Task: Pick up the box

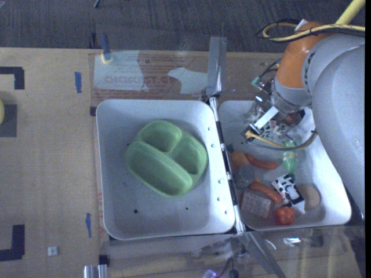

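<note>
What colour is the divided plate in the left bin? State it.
Green, a light pastel shade all over; the camera view shows the divided plate plainly in the left bin.

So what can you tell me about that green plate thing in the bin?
The green tray is a pale green plate that looks like smooth plastic, with rounded corners. Raised ridges split it into three compartments: one long one along its lower-left side and two smaller ones along its upper-right side. All three look bare. It lies flat and right side up, turned at a slant, on the floor of the left white bin, near the bin's middle. Only the bin touches it.
</note>
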You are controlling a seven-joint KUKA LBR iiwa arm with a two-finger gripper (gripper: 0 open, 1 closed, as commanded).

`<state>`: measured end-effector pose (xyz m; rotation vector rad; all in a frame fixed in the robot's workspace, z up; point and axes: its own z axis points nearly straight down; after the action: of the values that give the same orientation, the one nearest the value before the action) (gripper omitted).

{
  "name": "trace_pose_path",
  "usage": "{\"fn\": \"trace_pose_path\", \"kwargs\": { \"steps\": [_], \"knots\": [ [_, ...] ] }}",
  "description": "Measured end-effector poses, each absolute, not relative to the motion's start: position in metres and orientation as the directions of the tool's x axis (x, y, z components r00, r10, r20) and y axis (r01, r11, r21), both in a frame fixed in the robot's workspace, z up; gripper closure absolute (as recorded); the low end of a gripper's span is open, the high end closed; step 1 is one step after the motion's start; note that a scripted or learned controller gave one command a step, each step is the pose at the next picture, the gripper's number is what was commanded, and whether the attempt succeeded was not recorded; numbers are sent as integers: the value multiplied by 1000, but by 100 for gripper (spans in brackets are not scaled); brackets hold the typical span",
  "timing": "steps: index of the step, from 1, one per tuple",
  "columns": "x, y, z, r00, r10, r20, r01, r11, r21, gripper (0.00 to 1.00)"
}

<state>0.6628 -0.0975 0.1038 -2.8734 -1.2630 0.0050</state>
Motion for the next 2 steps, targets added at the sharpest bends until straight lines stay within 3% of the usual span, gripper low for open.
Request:
{"fn": "trace_pose_path", "kwargs": {
  "steps": [1, 2],
  "knots": [
    [637, -97, 173, 810, 587, -1, 587, -810, 0, 0],
    [638, -90, 202, 700, 715, 0, 715, -700, 2, 0]
  ]
}}
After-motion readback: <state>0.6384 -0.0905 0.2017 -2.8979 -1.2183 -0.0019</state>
